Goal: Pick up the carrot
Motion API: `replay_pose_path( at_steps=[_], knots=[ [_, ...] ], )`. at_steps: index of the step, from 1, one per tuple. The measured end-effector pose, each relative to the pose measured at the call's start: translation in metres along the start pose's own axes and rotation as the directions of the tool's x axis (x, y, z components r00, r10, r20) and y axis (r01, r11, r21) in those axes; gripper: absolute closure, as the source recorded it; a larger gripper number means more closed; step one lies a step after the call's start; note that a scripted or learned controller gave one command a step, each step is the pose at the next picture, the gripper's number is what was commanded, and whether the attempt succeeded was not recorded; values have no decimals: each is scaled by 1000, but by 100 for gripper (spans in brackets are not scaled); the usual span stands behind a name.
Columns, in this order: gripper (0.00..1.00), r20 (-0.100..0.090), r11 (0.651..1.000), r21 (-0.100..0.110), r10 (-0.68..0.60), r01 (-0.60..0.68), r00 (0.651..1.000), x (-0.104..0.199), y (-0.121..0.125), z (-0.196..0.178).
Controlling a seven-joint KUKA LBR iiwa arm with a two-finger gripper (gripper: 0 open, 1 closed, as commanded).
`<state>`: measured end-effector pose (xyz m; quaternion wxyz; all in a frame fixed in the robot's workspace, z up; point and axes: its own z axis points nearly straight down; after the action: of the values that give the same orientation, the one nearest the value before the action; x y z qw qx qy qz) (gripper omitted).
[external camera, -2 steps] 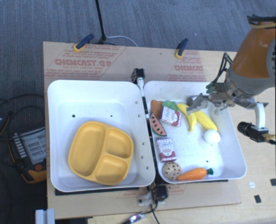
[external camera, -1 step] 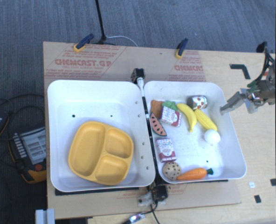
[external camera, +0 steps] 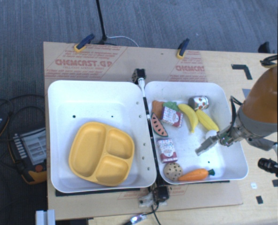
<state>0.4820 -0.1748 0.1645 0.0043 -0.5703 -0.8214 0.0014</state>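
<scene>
The carrot (external camera: pixel 194 175) is lying along the right bin's (external camera: pixel 233 139) near wall, its long axis running left-right, leaf end right. The gripper (external camera: pixel 205 146) is hovering just beyond it, toward the bin's middle, gripping nothing; how wide it stands I cannot tell.

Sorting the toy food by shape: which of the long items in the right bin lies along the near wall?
The carrot, orange with a green top, beside the cookie. The two bananas lie farther back.

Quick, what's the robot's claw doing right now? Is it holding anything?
End effector: open or closed cannot be told from this view. Nothing is seen in it; it hangs over the right white bin, apart from the orange toy carrot with the green tip.
</scene>
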Motion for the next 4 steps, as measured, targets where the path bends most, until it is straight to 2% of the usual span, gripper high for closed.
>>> replay_pose_path(
  at_steps=[1, 2, 3, 4],
  knots=[
    [0, 7, 997, -7, -73, 74, 997, 26, 12, -16],
    [0, 7, 998, -8, -60, 60, 998, 44, 19, -28],
    [0, 3, 995, -5, -103, 103, 995, 122, 47, -28],
    [0, 3, 955, 0, -295, 295, 955, 56, 21, 53]
  ],
)
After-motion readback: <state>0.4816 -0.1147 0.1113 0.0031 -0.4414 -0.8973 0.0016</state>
